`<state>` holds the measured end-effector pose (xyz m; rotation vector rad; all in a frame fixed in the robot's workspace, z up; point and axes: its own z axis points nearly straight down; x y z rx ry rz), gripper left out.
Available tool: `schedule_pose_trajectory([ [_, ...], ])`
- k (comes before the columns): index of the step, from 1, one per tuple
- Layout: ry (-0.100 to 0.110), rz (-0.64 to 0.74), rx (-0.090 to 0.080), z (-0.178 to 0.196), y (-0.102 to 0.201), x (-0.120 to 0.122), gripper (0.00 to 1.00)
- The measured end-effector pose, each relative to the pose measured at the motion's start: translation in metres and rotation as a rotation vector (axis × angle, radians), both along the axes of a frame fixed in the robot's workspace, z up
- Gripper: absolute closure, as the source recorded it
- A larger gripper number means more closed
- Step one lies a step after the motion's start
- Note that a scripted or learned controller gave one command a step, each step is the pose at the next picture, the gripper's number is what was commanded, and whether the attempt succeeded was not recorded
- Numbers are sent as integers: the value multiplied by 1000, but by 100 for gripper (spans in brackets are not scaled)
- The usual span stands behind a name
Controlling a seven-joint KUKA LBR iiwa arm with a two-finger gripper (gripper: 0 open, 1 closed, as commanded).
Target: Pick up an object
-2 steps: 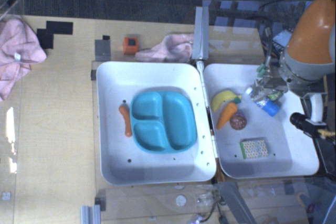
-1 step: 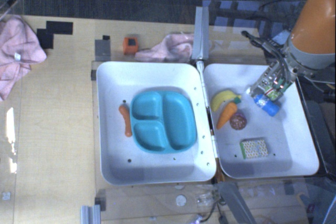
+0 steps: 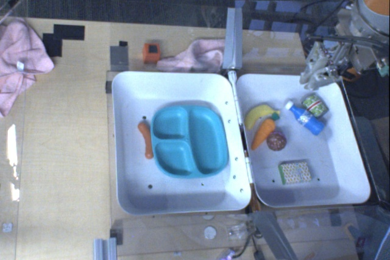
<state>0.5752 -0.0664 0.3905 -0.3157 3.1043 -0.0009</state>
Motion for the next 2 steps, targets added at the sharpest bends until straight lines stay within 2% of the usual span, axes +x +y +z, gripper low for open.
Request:
schedule_pose_trajectory([
  [1,-17,-1,2,12,1,4,100],
  [2,5,768,-10,-26,20,17,100],
])
